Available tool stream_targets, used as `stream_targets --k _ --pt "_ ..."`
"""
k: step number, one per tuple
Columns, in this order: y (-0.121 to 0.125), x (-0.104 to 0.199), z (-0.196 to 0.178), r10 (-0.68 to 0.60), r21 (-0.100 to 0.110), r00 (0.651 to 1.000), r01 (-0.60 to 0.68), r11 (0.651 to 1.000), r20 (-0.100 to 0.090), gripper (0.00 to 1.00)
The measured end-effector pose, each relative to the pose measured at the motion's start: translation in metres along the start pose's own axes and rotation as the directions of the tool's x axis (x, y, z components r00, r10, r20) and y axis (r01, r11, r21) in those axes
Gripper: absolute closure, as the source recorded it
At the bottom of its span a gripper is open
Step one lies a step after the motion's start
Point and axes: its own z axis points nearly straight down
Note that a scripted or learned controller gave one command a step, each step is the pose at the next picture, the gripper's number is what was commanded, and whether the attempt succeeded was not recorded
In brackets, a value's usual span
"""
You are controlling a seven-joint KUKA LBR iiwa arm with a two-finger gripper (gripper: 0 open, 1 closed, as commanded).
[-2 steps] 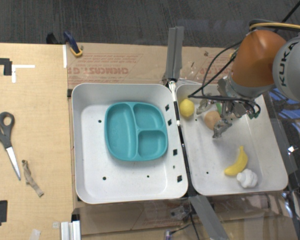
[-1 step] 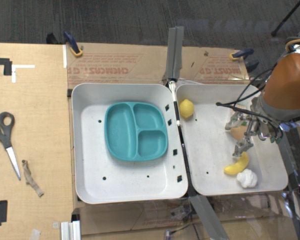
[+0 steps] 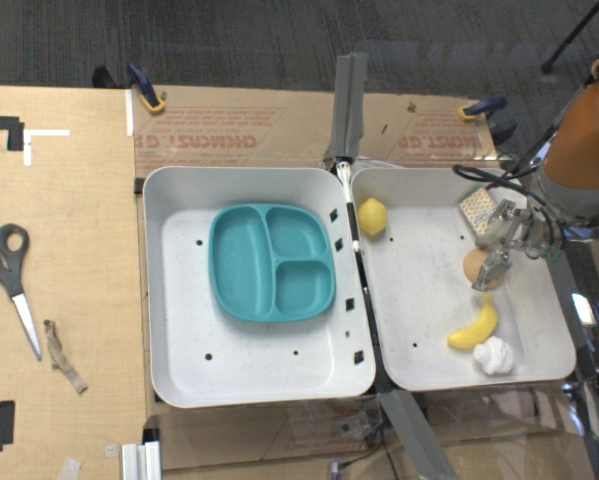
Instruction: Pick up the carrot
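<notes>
Reaching in over the right bin's (image 3: 419,368) right rim, the arm (image 3: 579,153) tilts its gripper (image 3: 494,268) down beside an orange-tan lump (image 3: 473,265), possibly the carrot, near that bin's right wall; claw width cannot be told.

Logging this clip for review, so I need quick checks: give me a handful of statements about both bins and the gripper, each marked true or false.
1. The teal divided plastic plate lies in the left white bin. True.
2. The round yellow lemon sits on the plate. False: it lies in the right white bin, near its upper left corner.
3. The curved yellow banana lies next to a small white crumpled lump. True.
4. The gripper hovers over the left bin. False: it is over the right bin, by a tan egg-shaped object.
5. Grey-handled scissors lie inside a bin. False: they lie on the bench, left of both bins.
</notes>
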Motion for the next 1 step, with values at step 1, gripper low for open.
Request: stream_targets --k 1 --pt "0.0466 -0.0122 0.0043 0.142 -0.015 0.989 -0.141 0.990 0.040 0.00"
